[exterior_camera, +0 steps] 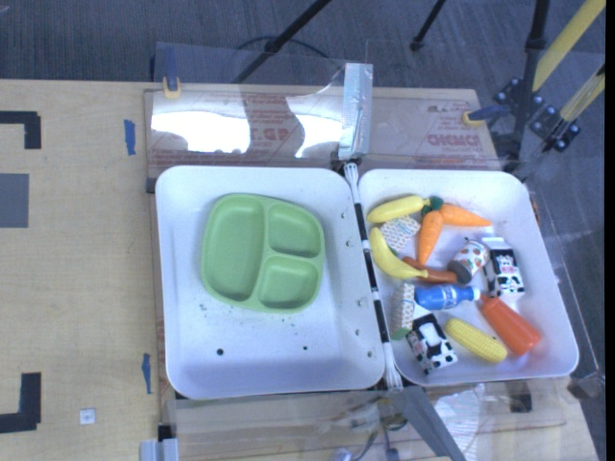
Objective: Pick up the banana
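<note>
A yellow banana (395, 208) lies at the upper left of the right bin (548, 257), near its back wall. A second curved yellow banana (390, 257) lies just below it along the bin's left wall, its lower end touching a small red-brown piece (437, 277). Both lie flat among other toy food.
The right bin also holds two carrots (450, 219), a blue bottle (445, 296), a corn cob (476, 340), an orange bottle (510, 326), two cow-patterned toys (434, 347) and a small can (470, 259). A green divided plate (261, 251) sits in the left bin (183, 325).
</note>
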`<state>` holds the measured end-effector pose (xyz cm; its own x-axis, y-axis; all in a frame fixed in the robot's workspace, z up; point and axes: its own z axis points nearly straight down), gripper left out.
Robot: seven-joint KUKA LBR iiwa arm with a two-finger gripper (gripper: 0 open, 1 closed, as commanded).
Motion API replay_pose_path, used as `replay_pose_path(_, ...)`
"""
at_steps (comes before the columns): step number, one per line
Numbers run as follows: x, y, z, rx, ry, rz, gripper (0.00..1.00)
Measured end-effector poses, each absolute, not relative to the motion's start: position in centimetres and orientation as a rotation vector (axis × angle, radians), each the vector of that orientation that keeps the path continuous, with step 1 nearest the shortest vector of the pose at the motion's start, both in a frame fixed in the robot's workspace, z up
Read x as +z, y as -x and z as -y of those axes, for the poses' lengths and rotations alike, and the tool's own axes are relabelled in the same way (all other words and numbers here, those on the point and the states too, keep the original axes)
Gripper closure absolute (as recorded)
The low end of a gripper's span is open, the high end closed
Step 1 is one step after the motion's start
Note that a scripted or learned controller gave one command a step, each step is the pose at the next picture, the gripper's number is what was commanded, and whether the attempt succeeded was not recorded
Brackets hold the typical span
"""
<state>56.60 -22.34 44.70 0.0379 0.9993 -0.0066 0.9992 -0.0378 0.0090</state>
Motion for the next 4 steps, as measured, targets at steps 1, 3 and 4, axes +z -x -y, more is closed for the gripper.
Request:
replay_pose_path(1, 44.7, -56.6, 22.3, 0.002, -2.255, -2.172, 0.0)
replay_pose_path(3, 32.8, -62.7, 21.3, 0.001, -2.079, -2.352, 0.0)
replay_pose_path(4, 34.0, -62.8, 21.3, 0.003, -2.074, -2.349, 1.0)
